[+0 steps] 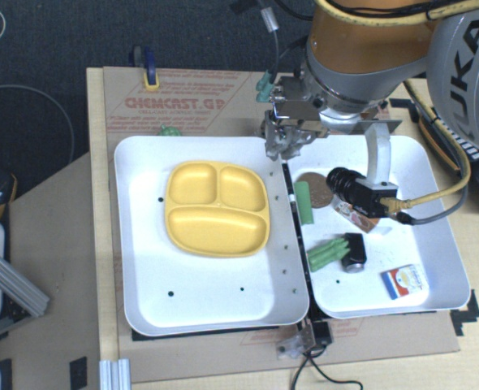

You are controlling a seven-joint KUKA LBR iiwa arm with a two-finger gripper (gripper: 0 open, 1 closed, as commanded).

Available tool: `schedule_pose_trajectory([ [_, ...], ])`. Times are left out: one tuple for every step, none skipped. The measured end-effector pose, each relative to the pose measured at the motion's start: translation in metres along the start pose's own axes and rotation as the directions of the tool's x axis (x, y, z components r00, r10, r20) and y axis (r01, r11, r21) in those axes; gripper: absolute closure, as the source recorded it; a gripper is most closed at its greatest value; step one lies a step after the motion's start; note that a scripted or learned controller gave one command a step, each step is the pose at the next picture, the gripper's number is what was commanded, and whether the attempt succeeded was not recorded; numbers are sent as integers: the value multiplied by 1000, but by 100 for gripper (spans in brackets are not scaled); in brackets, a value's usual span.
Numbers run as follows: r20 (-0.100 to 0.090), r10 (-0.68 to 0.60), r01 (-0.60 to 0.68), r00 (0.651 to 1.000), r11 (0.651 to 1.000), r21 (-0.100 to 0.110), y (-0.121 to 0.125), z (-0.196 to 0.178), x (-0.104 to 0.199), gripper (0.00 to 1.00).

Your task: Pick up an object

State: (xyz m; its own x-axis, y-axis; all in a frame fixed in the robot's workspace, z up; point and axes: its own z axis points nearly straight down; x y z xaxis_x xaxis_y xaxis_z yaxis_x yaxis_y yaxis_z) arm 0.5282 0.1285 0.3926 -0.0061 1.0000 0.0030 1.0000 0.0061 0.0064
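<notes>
**Arm poised over the divide between two bins, nothing held**

Nearest the camera, at 5 o'clock in the right bin [442, 295], lies a small flat card [404, 280], white with red and blue print; it looks thin and light and would be hard to lift off the floor. Just beyond, toward the bin's centre, a green ridged piece [327, 253] touches a small black cylinder [354, 253]; both look rigid and light, and the green piece offers parallel long sides for a pinch across its width. Farther back, a green bar [304, 202] lies along the bin's 9 o'clock wall beside a brown disc [318, 191]. In the left bin [142, 218] sits a yellow divided plate [217, 208], stiff, smooth, probably slippery; its rim is the likely hold. Farthest, at 12 o'clock, the gripper [286, 140] hangs over the back of the divide; its fingers hold nothing, and their spread cannot be judged.
</notes>
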Motion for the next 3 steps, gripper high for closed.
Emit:
schedule_pose_trajectory([
  [-3,-4,4,1000,1000,-1,-50,-64,55,100],
  [5,11,-11,1000,1000,11,-49,-33,11,100],
  [7,13,-13,1000,1000,17,-26,56,-31,100],
])
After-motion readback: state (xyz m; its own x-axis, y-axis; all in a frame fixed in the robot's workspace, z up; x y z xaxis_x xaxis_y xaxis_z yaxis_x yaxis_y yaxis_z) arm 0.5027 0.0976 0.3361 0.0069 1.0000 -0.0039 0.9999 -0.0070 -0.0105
